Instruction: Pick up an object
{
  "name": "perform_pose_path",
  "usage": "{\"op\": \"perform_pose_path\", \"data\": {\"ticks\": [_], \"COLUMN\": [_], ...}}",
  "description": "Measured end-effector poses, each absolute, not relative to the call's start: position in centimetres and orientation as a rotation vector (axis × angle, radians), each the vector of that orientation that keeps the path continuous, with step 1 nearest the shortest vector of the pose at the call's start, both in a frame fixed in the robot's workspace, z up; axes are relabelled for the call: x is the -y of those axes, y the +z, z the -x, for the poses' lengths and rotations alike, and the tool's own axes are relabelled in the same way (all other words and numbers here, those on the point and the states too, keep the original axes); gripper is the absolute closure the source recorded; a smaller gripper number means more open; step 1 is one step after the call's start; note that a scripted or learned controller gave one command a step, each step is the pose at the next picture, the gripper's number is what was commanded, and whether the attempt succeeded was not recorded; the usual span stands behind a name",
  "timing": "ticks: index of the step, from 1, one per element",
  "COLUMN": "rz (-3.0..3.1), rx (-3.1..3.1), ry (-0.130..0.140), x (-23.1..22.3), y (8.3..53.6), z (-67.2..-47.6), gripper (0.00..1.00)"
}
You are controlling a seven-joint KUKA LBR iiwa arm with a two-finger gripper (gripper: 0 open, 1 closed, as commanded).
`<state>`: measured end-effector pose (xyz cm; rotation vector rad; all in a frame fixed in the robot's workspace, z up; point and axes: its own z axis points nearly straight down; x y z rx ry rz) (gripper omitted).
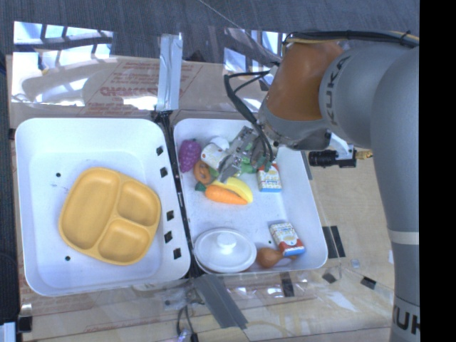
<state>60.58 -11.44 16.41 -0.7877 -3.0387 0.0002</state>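
My gripper (229, 164) hangs low in the upper middle of the right bin (305, 206), right over a cluster of toy food. Beside it lie purple grapes (189, 153), a white piece (214, 150) and a small orange piece (203, 174) on the left. A banana (241, 187) and a carrot (226, 197) lie just below it. A small carton (269, 179) sits to its right. The gripper body hides what is directly beneath it, including a bit of green.
A white lidded bowl (225, 250), a small can (286, 238) and a brown item (268, 257) sit at the near end of the right bin. The left bin (28, 141) holds a yellow divided plate (108, 214). The grey arm crosses from the right.
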Motion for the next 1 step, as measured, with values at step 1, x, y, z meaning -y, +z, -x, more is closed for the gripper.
{"op": "perform_pose_path", "data": {"ticks": [1], "rz": [1.109], "rx": [2.944], "ry": [0.000], "x": [8.47], "y": [24.16], "z": [-59.36], "gripper": [1.00]}}
